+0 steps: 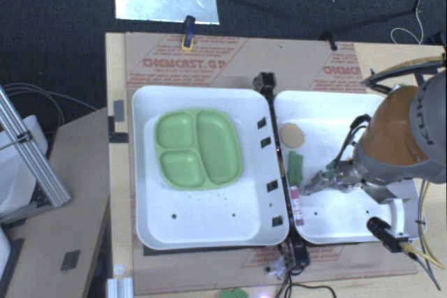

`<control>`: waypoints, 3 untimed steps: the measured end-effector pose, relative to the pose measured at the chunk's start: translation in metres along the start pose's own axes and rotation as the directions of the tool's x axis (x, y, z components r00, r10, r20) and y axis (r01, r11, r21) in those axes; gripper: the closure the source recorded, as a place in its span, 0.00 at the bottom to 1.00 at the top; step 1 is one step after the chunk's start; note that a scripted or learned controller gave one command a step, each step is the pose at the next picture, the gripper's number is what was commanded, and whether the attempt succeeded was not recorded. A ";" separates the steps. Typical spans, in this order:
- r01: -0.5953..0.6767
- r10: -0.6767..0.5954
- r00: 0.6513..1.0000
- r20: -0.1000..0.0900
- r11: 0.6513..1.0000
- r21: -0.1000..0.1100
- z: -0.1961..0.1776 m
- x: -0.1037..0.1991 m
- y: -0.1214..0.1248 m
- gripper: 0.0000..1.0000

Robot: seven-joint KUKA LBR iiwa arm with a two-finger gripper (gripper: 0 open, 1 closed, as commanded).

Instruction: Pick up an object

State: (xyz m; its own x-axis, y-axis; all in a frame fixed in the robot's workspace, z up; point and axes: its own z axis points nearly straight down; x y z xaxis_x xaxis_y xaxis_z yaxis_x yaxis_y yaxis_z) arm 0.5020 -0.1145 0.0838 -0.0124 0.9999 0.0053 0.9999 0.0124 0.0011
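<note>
The left bin (147, 220) holds a green divided tray (198, 149), lying flat toward the back half, with three compartments and nothing in any of them. A few dark specks dot the bin floor in front of the tray.

Past the black divider (278, 164) between the bins, the right bin (328, 102) holds the small things. A tan disc (292, 135) lies near its back-left corner. Just in front of the disc lies a green block (296, 167), close against the divider, its long axis running front to back along the bin's left wall. Farther forward along the same wall lies a thin strip with a pink mark (295, 204).

The gripper (314, 182) hangs low over the right bin, its metal fingers pointing left toward the divider. The green block lies just to the left of the fingertips and slightly back; whether they touch cannot be made out. Nothing is seen between the fingers, and how far apart they stand is too blurred to judge.

The block looks the likeliest target, being nearest. The coming move would turn on a short shift left and back, with the fingers set across the block's narrow width, and the wall so close leaves little room on that side.

The grey arm (408, 132) with its orange band covers the bin's right half.
</note>
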 end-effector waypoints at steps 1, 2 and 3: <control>-0.007 0.008 1.000 0.008 1.000 -0.006 -0.040 -0.017 0.038 0.00; -0.019 0.019 1.000 0.009 1.000 0.004 -0.002 -0.098 0.002 0.00; -0.007 0.007 1.000 0.007 1.000 -0.004 -0.002 -0.092 0.042 0.00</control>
